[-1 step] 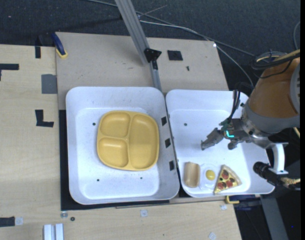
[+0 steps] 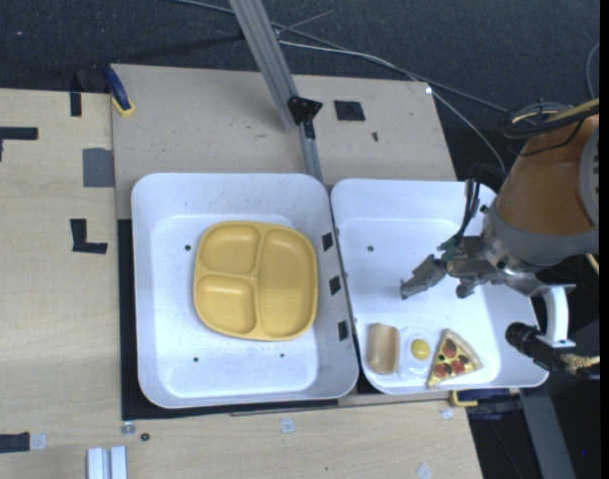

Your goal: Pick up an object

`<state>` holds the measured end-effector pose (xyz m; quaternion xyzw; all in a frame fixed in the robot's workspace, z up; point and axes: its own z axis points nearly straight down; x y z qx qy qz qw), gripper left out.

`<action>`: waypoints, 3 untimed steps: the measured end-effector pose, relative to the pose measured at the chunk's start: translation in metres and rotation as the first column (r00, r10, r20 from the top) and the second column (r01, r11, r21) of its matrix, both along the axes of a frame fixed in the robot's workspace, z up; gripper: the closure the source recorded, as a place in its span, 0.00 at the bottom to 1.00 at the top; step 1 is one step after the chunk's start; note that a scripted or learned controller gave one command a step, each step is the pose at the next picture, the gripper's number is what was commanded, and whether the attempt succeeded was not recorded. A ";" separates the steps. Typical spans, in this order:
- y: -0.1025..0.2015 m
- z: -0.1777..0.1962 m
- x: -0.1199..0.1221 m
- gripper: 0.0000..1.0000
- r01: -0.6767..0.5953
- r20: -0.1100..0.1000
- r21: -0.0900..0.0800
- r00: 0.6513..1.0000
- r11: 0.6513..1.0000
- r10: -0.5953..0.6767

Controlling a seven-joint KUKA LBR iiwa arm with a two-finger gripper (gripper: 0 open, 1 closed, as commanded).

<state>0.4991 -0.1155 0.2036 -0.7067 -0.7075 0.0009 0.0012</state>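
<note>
Reaching in over the right bin [image 2: 384, 203], my gripper [image 2: 416, 285] hangs above its bare white floor, the grey wrist and the orange band [image 2: 544, 183] behind it toward the bin's right rim. Two dark fingers [image 2: 424, 272] point out toward the bin's left wall, and from this slant I cannot tell whether they are spread or pressed together; nothing shows between them. The things I could pick up all lie along the near edge of the right bin, in a row below my gripper and apart from it. Closest to the bin's left wall is a tan bread-like piece [image 2: 382, 347], standing lengthwise. Just beside it, further from that wall, is a toy fried egg [image 2: 418, 349], white with a yellow yolk. Next along, touching or nearly touching the egg, lies a toy pizza slice [image 2: 452, 357], yellow with red spots, its point aimed toward the middle of the bin. The rest of the right bin's floor is plain white with a couple of small dark dots. Against the right bin's left wall sits the left bin [image 2: 155, 267], and in its middle rests a yellow divided plate [image 2: 256, 279] with three compartments, lying flat, well apart from my gripper. Beyond the right bin's far rim, a grey metal bar [image 2: 265, 38] slants away across the wooden bench [image 2: 45, 267].
</note>
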 end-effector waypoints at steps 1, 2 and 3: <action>0.002 -0.050 0.009 0.00 0.000 -0.004 0.000 1.000 1.000 0.000; 0.005 -0.095 0.009 0.00 0.000 -0.005 0.001 1.000 1.000 0.000; 0.005 -0.118 0.010 0.00 0.001 0.003 -0.002 1.000 1.000 -0.001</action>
